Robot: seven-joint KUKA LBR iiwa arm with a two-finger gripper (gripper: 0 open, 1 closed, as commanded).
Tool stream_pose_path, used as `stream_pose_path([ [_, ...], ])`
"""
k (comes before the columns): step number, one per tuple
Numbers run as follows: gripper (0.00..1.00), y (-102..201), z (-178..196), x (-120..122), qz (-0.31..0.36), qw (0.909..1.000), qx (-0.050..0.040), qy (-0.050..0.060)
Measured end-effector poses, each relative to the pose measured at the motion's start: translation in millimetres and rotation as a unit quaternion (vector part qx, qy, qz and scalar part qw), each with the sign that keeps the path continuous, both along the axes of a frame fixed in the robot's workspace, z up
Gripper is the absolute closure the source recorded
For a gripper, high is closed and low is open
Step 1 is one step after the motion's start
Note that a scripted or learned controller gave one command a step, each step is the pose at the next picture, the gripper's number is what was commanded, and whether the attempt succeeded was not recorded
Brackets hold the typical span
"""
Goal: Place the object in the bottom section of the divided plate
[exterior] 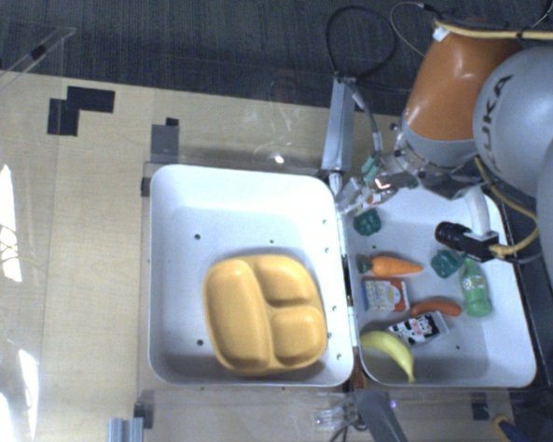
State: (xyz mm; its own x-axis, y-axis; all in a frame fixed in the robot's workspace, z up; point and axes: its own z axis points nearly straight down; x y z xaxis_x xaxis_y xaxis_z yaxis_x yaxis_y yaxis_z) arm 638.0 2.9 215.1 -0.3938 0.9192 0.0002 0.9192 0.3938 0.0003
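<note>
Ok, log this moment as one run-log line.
arm: over right white bin far-left corner | gripper: above small teal object, nothing visibly held | yellow divided plastic plate: left bin, bottom section unfilled

Pretty plain setup: a pale wood-look bench top [58,277] with glare streaks down its left side, a couple of black blocky tape marks [78,107] near the back edge, and dark grey carpet-like floor [176,27] running behind it all.

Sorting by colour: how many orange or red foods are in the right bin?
2: a carrot mid-bin, and a sausage just below it, nearer the front. The arm may hide others.
</note>
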Motion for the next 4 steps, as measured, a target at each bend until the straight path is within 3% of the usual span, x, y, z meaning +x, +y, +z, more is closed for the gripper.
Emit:
stream_pose_path([
  [1,1.00,-18,-30,-44,-0.018,0.9998,-0.0002,-0.003],
  [2,1.00,-12,-32,-96,-0.050,0.9987,0.0003,-0.001],
  [3,1.00,69,-34,-148,0.010,1.0000,-0.0001,0.001],
  [4,1.00,135,-48,-122,0.110,0.9939,0.0000,0.001],
])
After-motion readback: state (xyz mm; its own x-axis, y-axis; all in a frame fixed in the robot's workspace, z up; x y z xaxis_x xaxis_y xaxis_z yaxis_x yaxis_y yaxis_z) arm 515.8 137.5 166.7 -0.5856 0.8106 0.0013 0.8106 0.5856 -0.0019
